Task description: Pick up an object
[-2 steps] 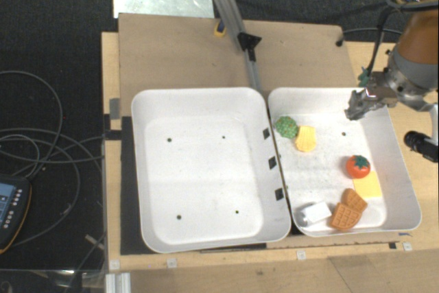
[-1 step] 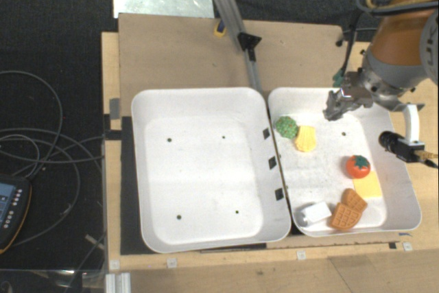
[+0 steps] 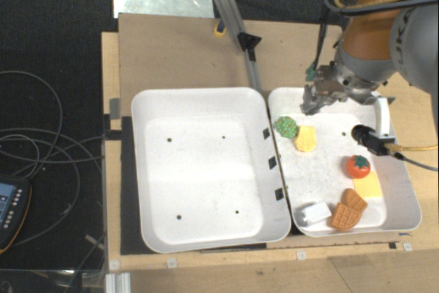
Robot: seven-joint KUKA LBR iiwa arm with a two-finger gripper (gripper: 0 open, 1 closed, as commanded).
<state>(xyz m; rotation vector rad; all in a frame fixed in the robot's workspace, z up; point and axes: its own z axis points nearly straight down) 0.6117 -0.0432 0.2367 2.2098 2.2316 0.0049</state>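
Note:
My gripper (image 3: 310, 106) hangs over the far left part of the right bin (image 3: 405, 206), just above and to the right of a green broccoli-like piece (image 3: 286, 126). A yellow piece (image 3: 306, 139) lies right beside the green one. Nothing shows between the fingers, and they are too dark and small to read. Further right lie a red tomato (image 3: 357, 166) and a yellow block (image 3: 369, 186). At the bin's near side sit a brown waffle-like piece (image 3: 348, 210) and a small white block (image 3: 315, 213).
The left bin (image 3: 147, 147) stands beside the right one, their rims touching in the middle. A grey pole (image 3: 226, 0) slants down from the top to the bins' far edge. Cables lie on the dark floor at the left.

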